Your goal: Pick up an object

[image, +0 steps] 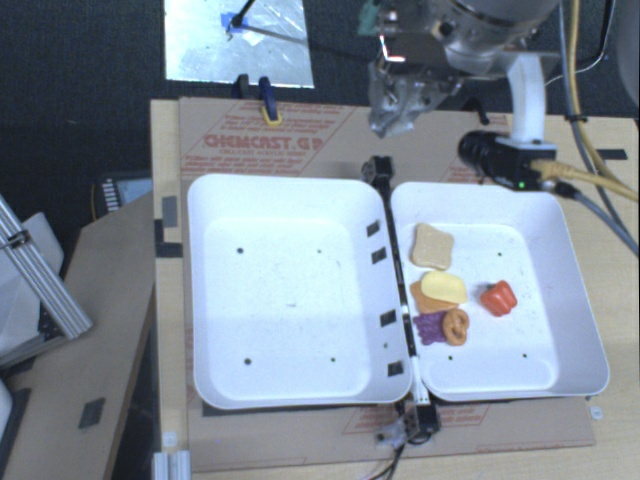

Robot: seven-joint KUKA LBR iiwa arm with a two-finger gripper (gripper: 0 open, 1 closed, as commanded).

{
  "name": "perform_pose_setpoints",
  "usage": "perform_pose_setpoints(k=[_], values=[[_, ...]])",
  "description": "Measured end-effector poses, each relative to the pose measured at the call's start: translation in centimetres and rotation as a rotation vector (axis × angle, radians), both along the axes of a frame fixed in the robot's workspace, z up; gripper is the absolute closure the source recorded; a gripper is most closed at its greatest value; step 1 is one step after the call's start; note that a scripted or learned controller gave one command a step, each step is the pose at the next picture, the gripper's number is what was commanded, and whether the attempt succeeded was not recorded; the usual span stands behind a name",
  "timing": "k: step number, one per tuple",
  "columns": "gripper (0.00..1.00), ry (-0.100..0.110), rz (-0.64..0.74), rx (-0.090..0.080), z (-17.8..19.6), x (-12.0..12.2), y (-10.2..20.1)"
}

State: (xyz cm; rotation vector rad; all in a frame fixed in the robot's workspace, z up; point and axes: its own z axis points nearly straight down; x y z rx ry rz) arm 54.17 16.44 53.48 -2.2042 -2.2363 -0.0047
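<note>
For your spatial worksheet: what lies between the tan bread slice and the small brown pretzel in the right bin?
In the camera view, a yellow rounded piece lies between bread slice and pretzel.

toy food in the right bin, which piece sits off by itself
The red piece. It lies apart toward the bin's right, while the tan slice, yellow piece, purple piece and pretzel cluster together.

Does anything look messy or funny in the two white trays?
Nothing is spilled or broken. The toy foods all sit in the right tray, most bunched against its left wall: a bread slice, a yellow piece, a purple piece and a small pretzel. A red piece lies apart.
</note>
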Motion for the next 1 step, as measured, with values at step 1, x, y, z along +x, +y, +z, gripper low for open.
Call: perform_pose_setpoints(k=[1], values=[[1.00, -0.001, -0.005, -0.001, -0.08, 3.23, 5.77]])
